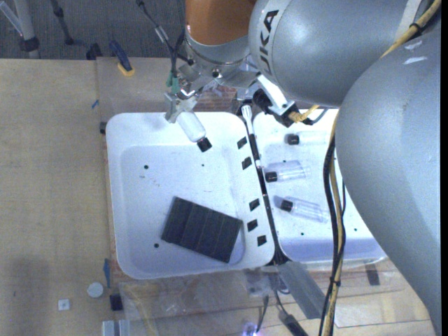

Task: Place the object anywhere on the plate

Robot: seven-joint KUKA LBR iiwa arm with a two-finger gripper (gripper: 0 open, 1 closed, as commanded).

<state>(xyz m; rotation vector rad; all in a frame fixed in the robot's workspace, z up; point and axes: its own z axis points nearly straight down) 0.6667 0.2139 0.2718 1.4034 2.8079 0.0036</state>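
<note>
Camera view shows my fingers point(183, 110) clenched on the clear plastic vial with a black cap point(194, 131), cap slanting down-right; the dark ribbed rectangular plate point(201, 229) lies well below it

The arm point(336, 54) hides much of the right bin point(350, 240) — its own bulk cut off at the frame's edge.

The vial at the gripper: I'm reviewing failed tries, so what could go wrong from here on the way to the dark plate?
1. The vial hangs tilted below the gripper, near the left bin's back wall; a weak hold could drop it early.
2. The plate lies at the bin's front; the round vial may roll off.
</note>
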